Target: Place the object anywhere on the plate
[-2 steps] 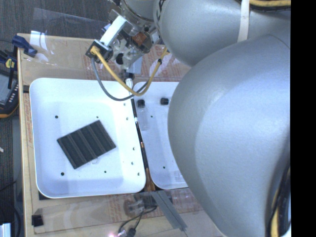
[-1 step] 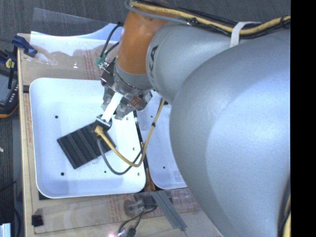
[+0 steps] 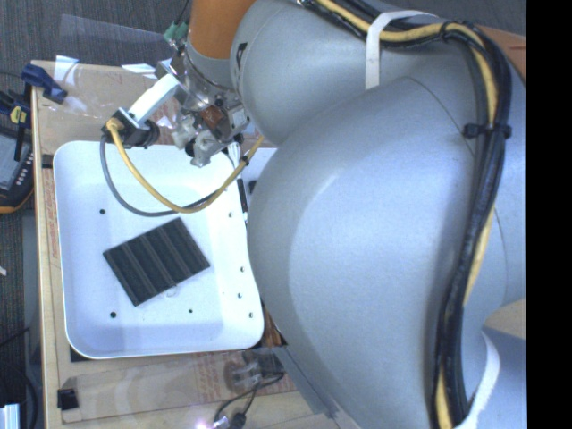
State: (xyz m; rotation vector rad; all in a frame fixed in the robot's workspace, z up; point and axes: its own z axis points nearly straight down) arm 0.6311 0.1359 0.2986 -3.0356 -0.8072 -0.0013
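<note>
The grey arm (image 3: 384,239) bulks across the right and centre of the camera view, its orange band (image 3: 214,16) near the top edge, and it hides most of what lies beneath it on that side. Bundled black and yellow cables (image 3: 478,150) run along its upper surface, held by a white strap (image 3: 375,47). Below the band, the gripper (image 3: 207,141) hangs over the far rim of the left white bin (image 3: 80,311), amid a cluster of metal fittings and wiring; whether its jaws are spread or pressed together cannot be told from here, and nothing can be made out between them. A yellow and black hose (image 3: 134,195) loops from a black fitting near the gripper down over the bin floor and back up toward the wrist. On the bin floor, well apart from the gripper and nearer the front, lies a dark ribbed rectangular plate (image 3: 156,259), flat and turned at an angle to the bin walls. Nothing rests on it. The bin sits on a wooden worktop (image 3: 152,387), with a blue clamp (image 3: 40,80) at the far left corner.
</note>
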